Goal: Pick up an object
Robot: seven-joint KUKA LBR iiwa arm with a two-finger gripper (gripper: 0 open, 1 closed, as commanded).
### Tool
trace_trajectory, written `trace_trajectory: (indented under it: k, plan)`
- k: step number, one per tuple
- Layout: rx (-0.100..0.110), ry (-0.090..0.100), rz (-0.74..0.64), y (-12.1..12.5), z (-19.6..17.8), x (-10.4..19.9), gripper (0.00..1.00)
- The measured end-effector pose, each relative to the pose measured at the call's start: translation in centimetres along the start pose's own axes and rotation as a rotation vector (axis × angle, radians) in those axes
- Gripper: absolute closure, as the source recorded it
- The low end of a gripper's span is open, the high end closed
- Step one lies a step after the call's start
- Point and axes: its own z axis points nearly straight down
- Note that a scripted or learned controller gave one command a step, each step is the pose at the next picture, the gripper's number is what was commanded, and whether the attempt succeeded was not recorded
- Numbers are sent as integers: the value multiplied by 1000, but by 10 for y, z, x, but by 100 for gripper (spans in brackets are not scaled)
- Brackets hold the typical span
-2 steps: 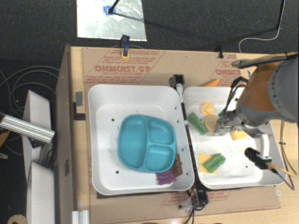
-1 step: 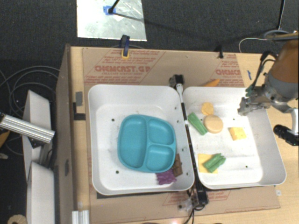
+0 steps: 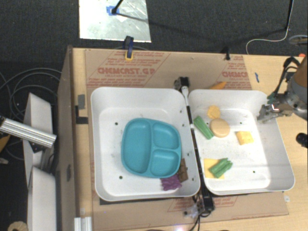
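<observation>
My gripper point(image 3: 267, 111) hangs at the right rim of the right bin point(image 3: 276, 174), above its upper right corner, with nothing visibly in it. Inside that bin lie a round tan piece point(image 3: 220, 128), a green stick point(image 3: 202, 127), a yellow chunk point(image 3: 213, 112), a yellow cheese wedge point(image 3: 245, 137), and a green bean-like piece point(image 3: 221, 167) resting on a yellow piece point(image 3: 209, 164). All of them sit to the left of the gripper, apart from it.
The left bin point(image 3: 103, 105) holds a teal divided plate point(image 3: 151, 147), with a purple piece point(image 3: 169, 182) and a brown piece point(image 3: 183, 172) at its lower right. An orange item point(image 3: 218, 85) lies on the cardboard behind the right bin. Cables trail at the upper right.
</observation>
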Motion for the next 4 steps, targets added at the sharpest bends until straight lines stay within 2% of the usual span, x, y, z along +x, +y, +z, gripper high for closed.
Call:
trace_trajectory:
  k: [1,2,3,4]
  plan:
    - [1,2,-9,12,-1,59,100]
    - [0,3,-9,12,-19,108,100]
    - [1,2,-5,11,-18,105,0]
    - [-2,1,-7,51,71,103,0]
